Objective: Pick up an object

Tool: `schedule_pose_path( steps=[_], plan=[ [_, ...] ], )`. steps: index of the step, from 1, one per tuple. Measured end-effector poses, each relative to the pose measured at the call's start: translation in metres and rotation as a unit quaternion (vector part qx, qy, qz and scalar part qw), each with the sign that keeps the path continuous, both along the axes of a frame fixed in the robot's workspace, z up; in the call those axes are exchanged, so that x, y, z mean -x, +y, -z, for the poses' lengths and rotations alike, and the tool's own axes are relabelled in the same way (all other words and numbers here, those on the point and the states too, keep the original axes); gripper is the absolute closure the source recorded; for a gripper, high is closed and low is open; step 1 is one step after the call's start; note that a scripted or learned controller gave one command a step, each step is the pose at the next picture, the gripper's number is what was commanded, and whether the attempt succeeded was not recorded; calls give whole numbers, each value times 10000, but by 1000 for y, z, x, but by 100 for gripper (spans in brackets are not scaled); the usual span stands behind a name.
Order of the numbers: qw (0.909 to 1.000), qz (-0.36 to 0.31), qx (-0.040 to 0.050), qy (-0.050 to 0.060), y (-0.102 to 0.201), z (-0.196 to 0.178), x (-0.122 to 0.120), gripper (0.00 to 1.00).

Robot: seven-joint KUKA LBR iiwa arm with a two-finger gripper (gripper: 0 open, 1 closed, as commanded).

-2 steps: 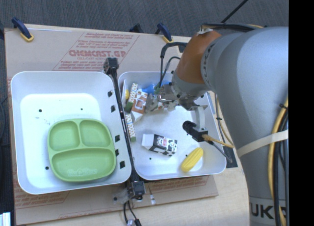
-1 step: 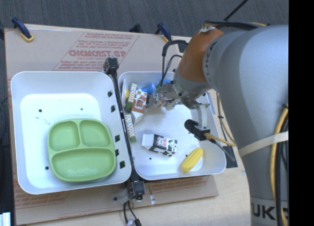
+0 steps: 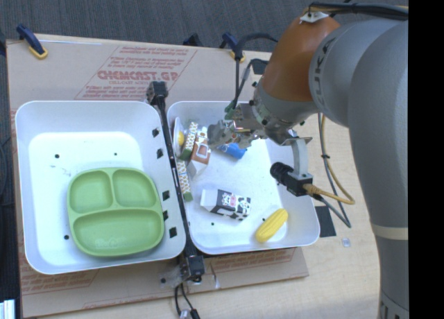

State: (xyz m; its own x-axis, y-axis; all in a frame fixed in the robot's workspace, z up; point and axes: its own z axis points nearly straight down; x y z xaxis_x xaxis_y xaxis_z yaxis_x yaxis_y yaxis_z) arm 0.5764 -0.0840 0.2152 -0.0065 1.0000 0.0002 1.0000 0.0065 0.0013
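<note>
I see my arm reaching in from the right, its orange band above the wrist, bent downward. The gripper hangs low, angled leftward; I can't make out its tip clearly.

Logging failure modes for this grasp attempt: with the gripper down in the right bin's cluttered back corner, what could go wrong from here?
The gripper sits among crowded items: a blue object and packets by the bin's left wall. It may close on two things, or on none. The packets lean against the wall, so a push could wedge them. The milk carton and corn lie apart, easier targets.
</note>
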Motion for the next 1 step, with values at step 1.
schedule_pose_path(
  steps=[1],
  plan=[
    [10000, -19, -3, 12, 0, -9, 0, 100]
  ],
)
